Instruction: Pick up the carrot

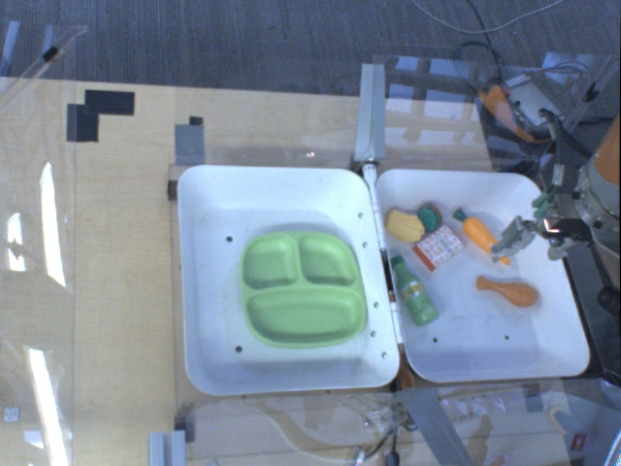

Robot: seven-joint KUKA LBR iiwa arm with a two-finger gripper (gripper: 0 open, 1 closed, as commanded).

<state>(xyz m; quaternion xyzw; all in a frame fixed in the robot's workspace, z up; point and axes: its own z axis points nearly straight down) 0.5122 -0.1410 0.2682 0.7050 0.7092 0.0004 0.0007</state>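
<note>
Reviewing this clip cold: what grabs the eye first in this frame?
The green divided plate sits alone in the middle of the left bin. The right bin holds a cluster of toy food at its upper left, with the orange carrot lying just beside the gripper, which reaches in from the right.

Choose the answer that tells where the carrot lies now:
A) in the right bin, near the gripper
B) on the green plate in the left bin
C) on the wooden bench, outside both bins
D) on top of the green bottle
A: the carrot lies on the floor of the right bin, just beside the gripper, apart from the green plate.
</note>
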